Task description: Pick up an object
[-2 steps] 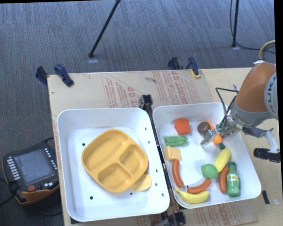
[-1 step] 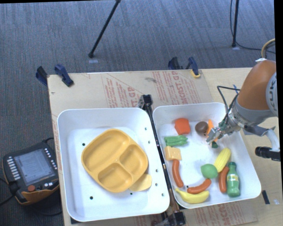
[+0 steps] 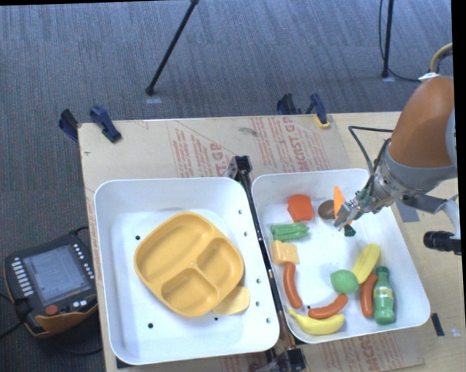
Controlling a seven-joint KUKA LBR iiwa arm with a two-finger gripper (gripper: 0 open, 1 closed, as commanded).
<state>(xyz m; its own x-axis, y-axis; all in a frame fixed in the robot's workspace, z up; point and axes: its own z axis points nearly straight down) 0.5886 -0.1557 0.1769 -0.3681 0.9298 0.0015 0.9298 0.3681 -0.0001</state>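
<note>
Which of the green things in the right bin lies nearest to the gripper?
The green beans, beside the orange block, lie nearest to the gripper. The lime and the green bottle sit lower in the bin.

Bench board [image 3: 208,144]: we see red printed lettering, upside down and unreadable.
Pendant [image 3: 48,283]: screen text too small.

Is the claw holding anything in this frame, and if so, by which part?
Cannot be told. The claw sits low over the right bin, beside the orange wedge piece and brown round piece, but no item is seen between its tips.
</note>
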